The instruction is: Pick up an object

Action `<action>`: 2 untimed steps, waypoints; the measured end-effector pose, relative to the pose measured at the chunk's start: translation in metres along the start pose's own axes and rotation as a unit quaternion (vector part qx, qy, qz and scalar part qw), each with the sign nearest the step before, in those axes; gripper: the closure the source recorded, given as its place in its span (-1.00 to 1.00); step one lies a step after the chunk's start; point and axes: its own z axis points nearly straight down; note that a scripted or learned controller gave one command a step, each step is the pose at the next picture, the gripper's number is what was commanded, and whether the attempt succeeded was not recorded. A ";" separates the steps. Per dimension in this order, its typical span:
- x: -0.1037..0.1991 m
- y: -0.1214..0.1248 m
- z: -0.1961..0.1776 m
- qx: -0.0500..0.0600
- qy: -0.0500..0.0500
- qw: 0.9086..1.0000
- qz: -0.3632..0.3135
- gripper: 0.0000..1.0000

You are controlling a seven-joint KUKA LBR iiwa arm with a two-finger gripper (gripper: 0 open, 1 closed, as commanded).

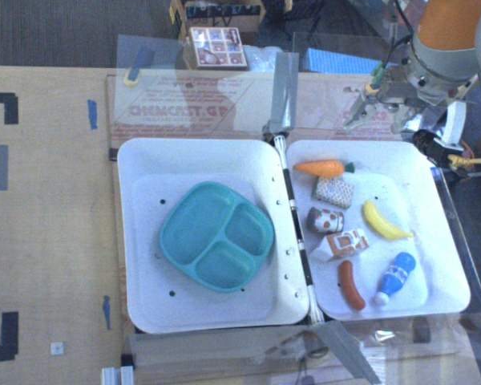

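The gripper [378,107] is seen above the far rim of the right bin [449,215], and nothing is seen held in it; whether it is open cannot be told. The nearest object, the carrot [321,168], lies just below and left of it, long axis running across the bin. The banana [383,221], bottle [395,277] and sausage [350,285] lie farther below.

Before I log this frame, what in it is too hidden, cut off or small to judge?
- Tool, camera view: small and blurred; finger state unreadable.
- Arm: cut off by the top edge.
- Small carton and can: labels too small to read.
- Cardboard box: cut by the top edge.
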 end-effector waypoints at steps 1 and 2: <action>-0.028 -0.052 0.129 -0.001 0.000 1.000 -0.021 -1.00; -0.089 -0.103 0.188 -0.003 0.000 1.000 0.031 -1.00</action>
